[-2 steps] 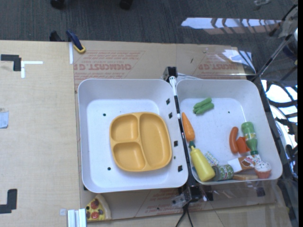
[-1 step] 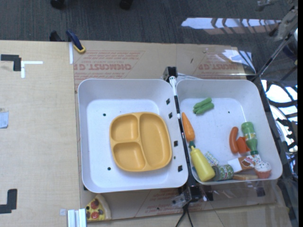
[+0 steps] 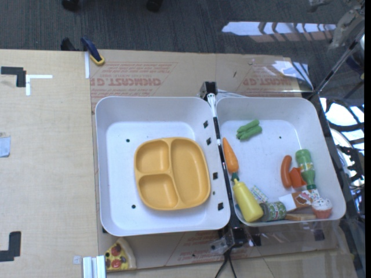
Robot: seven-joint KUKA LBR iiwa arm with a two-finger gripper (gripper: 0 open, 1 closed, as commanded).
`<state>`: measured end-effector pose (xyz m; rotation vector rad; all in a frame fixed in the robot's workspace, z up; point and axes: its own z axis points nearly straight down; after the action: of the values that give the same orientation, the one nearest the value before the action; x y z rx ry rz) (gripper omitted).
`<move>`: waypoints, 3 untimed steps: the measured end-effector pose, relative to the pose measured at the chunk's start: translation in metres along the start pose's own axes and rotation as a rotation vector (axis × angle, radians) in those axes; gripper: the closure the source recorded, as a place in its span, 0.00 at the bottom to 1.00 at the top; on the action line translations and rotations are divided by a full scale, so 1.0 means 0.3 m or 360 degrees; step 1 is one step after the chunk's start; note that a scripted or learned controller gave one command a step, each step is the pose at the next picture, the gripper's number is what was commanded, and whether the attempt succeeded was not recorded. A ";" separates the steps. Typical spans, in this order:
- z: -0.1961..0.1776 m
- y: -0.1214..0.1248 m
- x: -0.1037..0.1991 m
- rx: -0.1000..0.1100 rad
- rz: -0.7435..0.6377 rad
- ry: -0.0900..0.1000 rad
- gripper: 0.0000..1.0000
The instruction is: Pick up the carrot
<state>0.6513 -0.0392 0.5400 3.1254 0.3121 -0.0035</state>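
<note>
The carrot (image 3: 230, 156) is orange with a green stub at its lower end. It lies along the left wall of the right bin (image 3: 322, 132), pointing up and down in the camera view. Just below it rests a yellow mustard bottle (image 3: 247, 201). The carrot lies free, with nothing touching it from above.
A yellow three-part plate (image 3: 172, 173) sits in the left bin (image 3: 110, 155). The right bin also holds green pea pods (image 3: 249, 130), a red sausage (image 3: 286, 171), a green bottle (image 3: 305, 165), a can (image 3: 272, 211) and a cupcake (image 3: 320, 204). A toy pizza slice (image 3: 117, 256) lies on the bench.
</note>
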 end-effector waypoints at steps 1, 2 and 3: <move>0.007 -0.097 0.019 0.0000 -0.0143 -0.0001 0.00; -0.003 -0.209 0.049 0.0000 0.0001 0.0002 0.00; -0.005 -0.289 0.063 0.0000 -0.0080 0.0004 0.00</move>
<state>0.6527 0.0494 0.5415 3.1169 0.3905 0.0000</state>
